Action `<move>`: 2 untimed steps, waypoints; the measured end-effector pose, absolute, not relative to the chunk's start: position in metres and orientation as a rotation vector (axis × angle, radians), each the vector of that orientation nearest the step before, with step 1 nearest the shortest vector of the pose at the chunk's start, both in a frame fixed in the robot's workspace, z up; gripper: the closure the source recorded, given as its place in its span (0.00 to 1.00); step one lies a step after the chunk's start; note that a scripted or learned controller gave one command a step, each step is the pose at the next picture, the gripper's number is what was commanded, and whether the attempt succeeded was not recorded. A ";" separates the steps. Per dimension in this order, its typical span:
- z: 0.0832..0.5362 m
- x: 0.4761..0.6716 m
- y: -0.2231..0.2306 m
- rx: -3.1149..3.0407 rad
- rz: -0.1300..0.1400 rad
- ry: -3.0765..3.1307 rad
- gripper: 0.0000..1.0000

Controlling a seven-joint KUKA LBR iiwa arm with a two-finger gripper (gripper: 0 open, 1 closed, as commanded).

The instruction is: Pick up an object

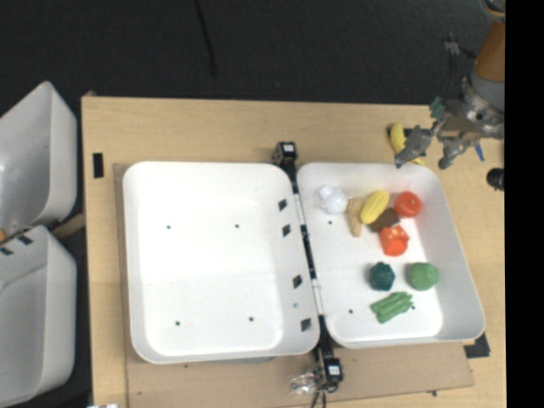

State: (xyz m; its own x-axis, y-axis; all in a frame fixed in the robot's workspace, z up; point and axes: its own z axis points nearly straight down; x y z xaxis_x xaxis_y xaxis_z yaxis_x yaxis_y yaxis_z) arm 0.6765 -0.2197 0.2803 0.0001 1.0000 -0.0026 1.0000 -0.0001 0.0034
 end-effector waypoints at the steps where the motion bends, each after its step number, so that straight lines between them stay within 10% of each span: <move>1: 0.123 0.687 -0.224 2.207 0.013 2.215 0.00; 2: 0.116 0.670 -0.224 2.202 0.012 2.212 0.00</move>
State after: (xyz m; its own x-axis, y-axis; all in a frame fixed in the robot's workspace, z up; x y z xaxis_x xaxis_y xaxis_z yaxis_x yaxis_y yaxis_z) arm 0.6696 -0.2245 0.1163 -0.0045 1.0000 -0.0088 0.9998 0.0047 0.0197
